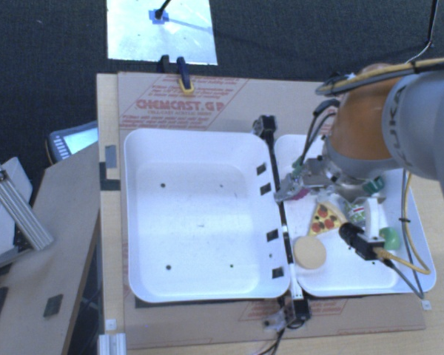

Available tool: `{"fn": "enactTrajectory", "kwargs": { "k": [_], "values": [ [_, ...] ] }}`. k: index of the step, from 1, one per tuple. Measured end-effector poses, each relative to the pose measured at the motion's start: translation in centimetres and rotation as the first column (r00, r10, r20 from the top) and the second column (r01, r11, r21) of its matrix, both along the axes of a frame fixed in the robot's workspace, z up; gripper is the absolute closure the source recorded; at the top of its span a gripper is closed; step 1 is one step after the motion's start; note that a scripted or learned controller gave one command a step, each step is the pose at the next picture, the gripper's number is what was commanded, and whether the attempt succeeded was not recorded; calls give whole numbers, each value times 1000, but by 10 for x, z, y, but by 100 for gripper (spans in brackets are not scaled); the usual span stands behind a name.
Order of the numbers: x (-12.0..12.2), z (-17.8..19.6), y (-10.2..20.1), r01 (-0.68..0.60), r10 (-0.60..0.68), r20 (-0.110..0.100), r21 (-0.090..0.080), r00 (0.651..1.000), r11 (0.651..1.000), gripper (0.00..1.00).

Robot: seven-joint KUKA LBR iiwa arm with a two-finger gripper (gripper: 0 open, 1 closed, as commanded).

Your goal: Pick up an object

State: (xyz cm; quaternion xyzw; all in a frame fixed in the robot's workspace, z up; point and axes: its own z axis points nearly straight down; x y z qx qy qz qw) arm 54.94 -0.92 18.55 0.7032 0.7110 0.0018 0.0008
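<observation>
In the right white bin (348, 285) lie a toy pizza slice (325, 219), a round tan biscuit-like disc (309, 252), a small green piece (389, 237) and a green-and-white item (357, 211) partly under the arm. My gripper (292, 187) hangs low over the bin's left part, close to the divider and just up-left of the pizza slice. The grey arm with its orange band (362, 124) hides the far half of this bin. Nothing can be seen held.
The left white bin (200, 220) sits beside it, with black clips (266, 189) along the shared edge. A yellow cable (411, 265) loops over the right bin's near right corner. A shiny plate (161, 21) lies beyond the bench.
</observation>
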Motion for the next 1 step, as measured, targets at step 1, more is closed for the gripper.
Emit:
{"fn": "enactTrajectory", "kwargs": {
  "k": [1],
  "values": [
    [1,10,-4,5,-5,1,-1,1000,1000,100]
  ]
}}
